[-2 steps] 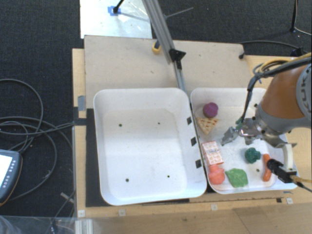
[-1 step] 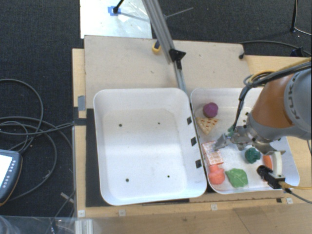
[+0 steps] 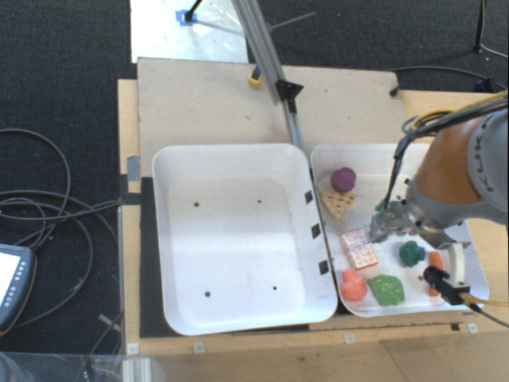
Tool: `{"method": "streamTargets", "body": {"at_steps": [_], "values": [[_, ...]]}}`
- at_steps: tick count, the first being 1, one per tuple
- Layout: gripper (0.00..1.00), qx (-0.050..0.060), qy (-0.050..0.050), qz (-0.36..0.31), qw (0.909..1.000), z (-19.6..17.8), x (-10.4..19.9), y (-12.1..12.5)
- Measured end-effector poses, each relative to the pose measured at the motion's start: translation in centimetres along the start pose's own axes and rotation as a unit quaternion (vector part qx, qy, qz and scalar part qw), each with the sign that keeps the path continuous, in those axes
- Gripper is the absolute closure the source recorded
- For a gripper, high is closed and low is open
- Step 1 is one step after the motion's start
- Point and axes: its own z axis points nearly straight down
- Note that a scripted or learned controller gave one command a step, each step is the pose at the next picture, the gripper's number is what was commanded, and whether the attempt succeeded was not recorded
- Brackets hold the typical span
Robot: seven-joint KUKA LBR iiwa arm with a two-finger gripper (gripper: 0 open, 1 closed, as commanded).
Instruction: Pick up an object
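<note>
Looking at it from big to small: the table (image 3: 199, 94) carries two white bins, and the left bin (image 3: 238, 237) has nothing to do with the action so far. All the candidates sit in the right bin (image 3: 334, 156): a purple ball (image 3: 343, 179), a tan waffle-looking wedge (image 3: 338, 204), a pink-and-white box (image 3: 359, 249), an orange-red piece (image 3: 353, 285), a green leafy piece (image 3: 386, 290), a dark green broccoli-like piece (image 3: 411, 253) and a small orange carrot-like bit (image 3: 435, 261). The arm (image 3: 457, 173) is hanging over that bin with the end effector (image 3: 382, 228) low, just beside the pink-and-white box, but whether it's released or clenched I honestly can't tell, too small and dark. Nothing looks lifted; every item seems to lie on the bin floor. So I'd say the pick isn't done yet: the approach looks about there, while the grab and lift are left.
</note>
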Motion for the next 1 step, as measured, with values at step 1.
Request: {"method": "streamTargets", "body": {"at_steps": [1], "values": [[1.00, 0.000, -0.001, -0.001, 1.0000, -4.34, -0.31, 0.09]]}}
